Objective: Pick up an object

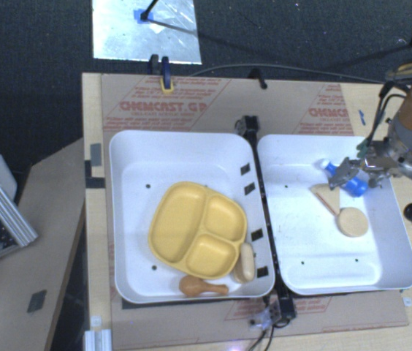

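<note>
Nearest the lens, a tan drumstick-shaped toy (203, 287) lies at the front edge of the left bin (129, 196), just beside a pale oblong piece (246, 262) and a yellow divided tray (197, 229); across the divider, the right bin (392, 269) holds a wooden spoon (342, 212); the pincer (358, 170) sits over that bin's far right corner, its prongs apart around a blue object (347, 179); both bins rest on the desk (155, 104).

right bin (392, 269): front half free | wooden spoon (341, 212), blue object (348, 179) obstruct back
</note>
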Robot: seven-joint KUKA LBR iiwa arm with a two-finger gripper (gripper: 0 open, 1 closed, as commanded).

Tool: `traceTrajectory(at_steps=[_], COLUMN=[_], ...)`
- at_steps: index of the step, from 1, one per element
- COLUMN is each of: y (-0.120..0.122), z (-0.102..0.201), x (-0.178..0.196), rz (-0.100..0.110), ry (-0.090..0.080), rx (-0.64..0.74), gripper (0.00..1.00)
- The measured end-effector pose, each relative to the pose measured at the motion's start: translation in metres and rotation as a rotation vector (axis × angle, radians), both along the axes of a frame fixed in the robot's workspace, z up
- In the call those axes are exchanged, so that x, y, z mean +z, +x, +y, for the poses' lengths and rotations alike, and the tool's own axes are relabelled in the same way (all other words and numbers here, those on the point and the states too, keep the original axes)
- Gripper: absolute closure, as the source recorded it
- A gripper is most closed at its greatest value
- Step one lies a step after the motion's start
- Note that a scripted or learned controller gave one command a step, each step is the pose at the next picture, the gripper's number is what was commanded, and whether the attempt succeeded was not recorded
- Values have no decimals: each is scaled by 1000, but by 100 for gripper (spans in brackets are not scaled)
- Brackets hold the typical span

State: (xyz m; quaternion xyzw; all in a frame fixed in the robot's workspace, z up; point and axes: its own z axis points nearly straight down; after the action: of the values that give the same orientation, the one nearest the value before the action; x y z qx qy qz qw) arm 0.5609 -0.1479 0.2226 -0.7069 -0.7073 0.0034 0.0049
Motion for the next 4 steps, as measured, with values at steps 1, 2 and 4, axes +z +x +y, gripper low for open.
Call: traceTrajectory(at_steps=[1, 2, 4], y=[3, -1, 3], z=[0, -9, -11], x=[7, -43, -134], rz=[-13, -10, -26], ry=[-2, -2, -6], rx=[3, 0, 3], gripper=[0, 0, 0])
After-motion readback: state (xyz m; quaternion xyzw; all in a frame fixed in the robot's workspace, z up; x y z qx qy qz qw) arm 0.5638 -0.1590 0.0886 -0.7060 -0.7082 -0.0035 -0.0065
